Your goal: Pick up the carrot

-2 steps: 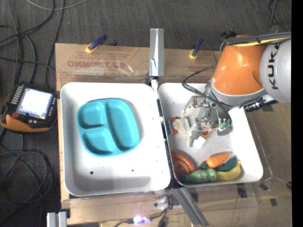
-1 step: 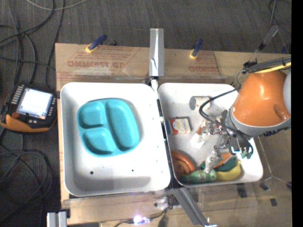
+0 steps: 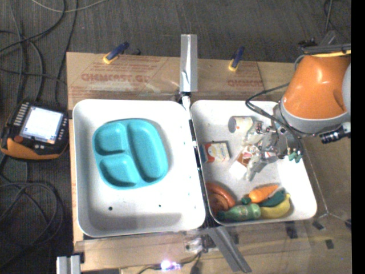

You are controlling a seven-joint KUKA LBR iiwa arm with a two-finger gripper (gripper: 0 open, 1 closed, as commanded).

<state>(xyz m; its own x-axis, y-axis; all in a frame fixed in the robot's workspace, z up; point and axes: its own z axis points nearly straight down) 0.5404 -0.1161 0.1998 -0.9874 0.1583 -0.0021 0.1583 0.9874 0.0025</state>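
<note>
Approach step in hand. Gripper [image 3: 258, 165] hovered right-centre of frame, finger state indeterminate. Carrot [image 3: 263, 193] lay lower right, in right bin [image 3: 311, 178], beside banana [image 3: 275, 208]. Next: descend onto carrot.

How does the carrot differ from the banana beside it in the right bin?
The carrot is orange with a green end; the banana is yellow. The carrot lies nearer the gripper, the banana nearer the bin's front wall. Both are toy foods lying flat, close together.
</note>
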